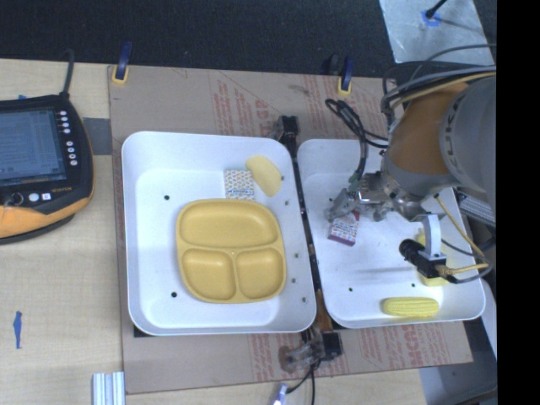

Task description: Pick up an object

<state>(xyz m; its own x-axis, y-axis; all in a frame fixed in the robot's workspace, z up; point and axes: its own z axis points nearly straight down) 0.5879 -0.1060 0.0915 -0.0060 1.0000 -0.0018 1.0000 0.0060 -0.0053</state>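
My gripper [348, 209] hangs over a small packet [343, 230] near the right bin's [472, 306] left wall. I cannot tell its state, and that flat packet may slide away rather than lift.

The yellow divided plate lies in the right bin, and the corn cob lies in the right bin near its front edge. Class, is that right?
Not quite. The camera view shows the yellow divided plate lying in the left bin, not the right one. The rest holds: the corn cob lies in the right bin near its front edge.
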